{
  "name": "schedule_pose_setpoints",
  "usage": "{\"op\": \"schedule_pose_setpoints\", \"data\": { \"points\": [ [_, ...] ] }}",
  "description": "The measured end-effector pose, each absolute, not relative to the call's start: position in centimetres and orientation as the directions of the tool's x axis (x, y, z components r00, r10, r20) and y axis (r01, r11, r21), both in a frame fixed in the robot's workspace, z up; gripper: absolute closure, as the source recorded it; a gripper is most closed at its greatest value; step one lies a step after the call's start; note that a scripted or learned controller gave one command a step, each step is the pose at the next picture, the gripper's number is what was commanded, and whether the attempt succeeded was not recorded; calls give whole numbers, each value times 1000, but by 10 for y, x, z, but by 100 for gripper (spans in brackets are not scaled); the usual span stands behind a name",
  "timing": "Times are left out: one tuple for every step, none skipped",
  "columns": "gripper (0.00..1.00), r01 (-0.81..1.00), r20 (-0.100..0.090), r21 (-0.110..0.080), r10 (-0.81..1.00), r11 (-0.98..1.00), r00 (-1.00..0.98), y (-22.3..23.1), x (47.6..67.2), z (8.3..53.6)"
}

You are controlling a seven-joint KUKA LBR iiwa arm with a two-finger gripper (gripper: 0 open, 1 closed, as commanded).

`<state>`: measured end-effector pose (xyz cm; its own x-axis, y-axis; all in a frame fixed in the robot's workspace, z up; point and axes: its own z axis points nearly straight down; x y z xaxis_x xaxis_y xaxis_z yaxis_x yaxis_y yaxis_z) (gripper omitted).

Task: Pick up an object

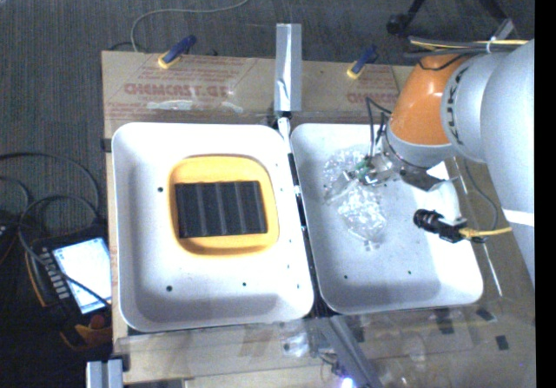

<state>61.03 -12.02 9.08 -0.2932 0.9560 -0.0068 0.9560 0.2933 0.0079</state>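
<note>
In the right bin (408, 278) lies a crumpled piece of clear plastic (360, 206), spreading from the bin's back middle toward its centre. My gripper (372, 171) is low over the plastic's upper part, at the end of the grey arm with the orange band that reaches in from the right. The wrist hides where the gripper meets the plastic. A yellow rectangular object with a black ribbed top (224, 204) lies flat in the middle of the left bin (139, 234), far from the gripper.
The two bins meet at a narrow ridge (298, 204). A metal post (287, 65) stands behind that ridge. Blue clamps (176, 50) (363, 60) hold the cardboard sheet at the back. A tablet (78, 272) lies off the bench to the left.
</note>
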Motion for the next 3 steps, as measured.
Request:
{"op": "schedule_pose_setpoints", "data": {
  "points": [
    [0,946,-11,12,946,323,-323,-104,593,91],
    [100,946,-7,14,946,324,-324,-102,594,101],
    [100,946,-5,14,946,323,-323,-102,594,110]
  ]
}}
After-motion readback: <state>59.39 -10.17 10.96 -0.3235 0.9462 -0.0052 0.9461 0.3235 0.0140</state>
